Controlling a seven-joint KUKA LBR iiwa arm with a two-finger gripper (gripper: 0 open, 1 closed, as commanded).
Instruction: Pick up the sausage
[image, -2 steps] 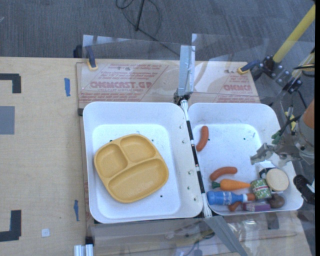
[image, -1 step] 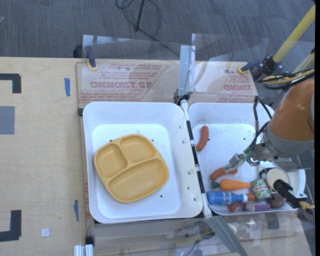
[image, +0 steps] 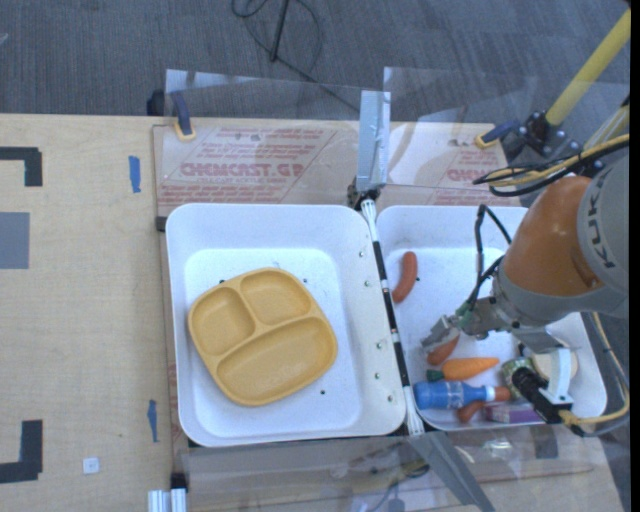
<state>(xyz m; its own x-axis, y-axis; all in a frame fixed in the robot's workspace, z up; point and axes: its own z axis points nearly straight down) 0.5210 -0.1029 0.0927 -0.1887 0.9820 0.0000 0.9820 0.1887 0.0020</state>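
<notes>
The sausage (image: 404, 276) lies in the right bin (image: 440, 225), at eleven o'clock from the jaws (image: 446, 331), which stand open and hold nothing.

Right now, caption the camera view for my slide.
Gripper hovers in the right bin, short of the sausage; yellow plate in the left bin.

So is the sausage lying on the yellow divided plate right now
No, the sausage lies on the floor of the right bin, while the yellow plate sits in the left bin.
</notes>
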